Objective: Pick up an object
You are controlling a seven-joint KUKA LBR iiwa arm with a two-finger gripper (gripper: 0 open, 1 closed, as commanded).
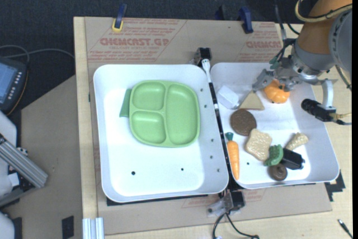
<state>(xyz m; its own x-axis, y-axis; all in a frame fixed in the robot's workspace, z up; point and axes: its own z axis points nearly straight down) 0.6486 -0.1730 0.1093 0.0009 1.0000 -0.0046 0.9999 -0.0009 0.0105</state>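
A: Arm's down in the right bin, jaws right over the small orange fruit near the back wall, probably lined up for a top grab.

B: Clamped on it?

A: Can't tell, the wrist blocks the view. Fruit sits on the bin floor.

B: Rest?

A: Smooth green divided plate alone in the left bin. Round brown cookie, glossy plastic carrot, speckled cracker clustered right.

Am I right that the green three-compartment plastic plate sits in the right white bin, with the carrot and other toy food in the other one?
Not quite. The camera view shows the green three-compartment plastic plate in the left white bin. The orange toy carrot and other toy food lie in the right white bin.
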